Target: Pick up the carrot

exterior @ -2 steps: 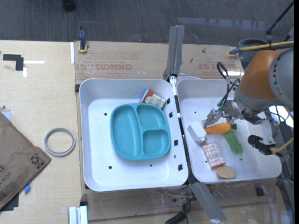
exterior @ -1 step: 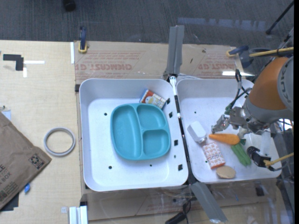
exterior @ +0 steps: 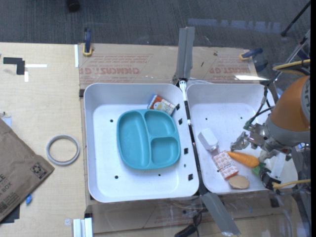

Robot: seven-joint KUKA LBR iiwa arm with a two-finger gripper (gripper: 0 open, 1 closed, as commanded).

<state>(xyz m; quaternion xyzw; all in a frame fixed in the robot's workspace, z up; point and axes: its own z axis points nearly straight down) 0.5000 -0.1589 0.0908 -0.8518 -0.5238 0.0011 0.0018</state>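
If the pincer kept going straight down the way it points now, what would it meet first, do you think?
Most likely the carrot: the pincer hangs just above its thick orange part in the right bin, though height is hard to judge from this slanted view.

Orange carrot (exterior: pixel 244 158), green tip. Teal divided plate (exterior: pixel 148 138). White bins (exterior: pixel 94 147). Red-and-white packet (exterior: pixel 225 165). Tan round piece (exterior: pixel 239 182).

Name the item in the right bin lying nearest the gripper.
The carrot: orange, tapered, right beside the gripper. The red packet, white bottle and tan disc lie farther off.
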